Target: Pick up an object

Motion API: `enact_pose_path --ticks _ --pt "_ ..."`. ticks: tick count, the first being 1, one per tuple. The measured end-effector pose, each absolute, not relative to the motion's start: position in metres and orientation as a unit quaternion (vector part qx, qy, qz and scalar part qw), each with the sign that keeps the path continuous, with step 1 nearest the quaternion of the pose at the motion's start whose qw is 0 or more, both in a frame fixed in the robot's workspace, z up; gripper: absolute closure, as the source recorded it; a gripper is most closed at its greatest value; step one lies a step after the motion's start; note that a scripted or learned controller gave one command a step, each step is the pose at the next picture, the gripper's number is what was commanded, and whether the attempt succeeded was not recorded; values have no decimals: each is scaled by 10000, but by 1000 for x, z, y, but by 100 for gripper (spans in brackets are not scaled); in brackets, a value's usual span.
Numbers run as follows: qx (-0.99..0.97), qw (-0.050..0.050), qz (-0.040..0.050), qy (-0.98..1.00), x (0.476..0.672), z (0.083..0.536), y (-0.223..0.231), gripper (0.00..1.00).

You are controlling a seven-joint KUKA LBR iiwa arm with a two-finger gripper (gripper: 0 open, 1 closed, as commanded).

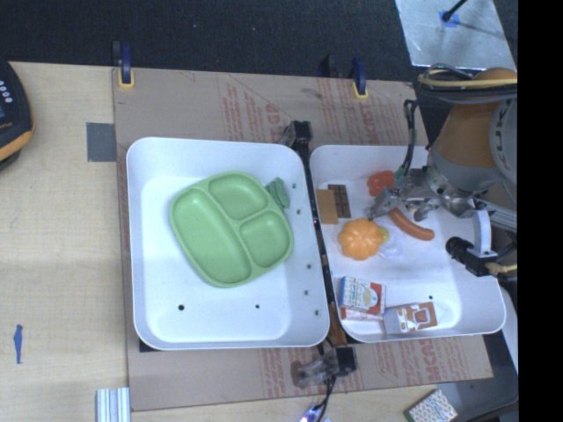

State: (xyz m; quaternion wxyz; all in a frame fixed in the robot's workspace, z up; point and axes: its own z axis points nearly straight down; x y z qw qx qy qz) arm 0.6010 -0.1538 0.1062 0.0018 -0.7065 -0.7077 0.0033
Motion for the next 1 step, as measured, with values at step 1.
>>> enact_pose_path --ticks 1 --pt "-7040 -2 -1 -7102 659 92 -119 0"
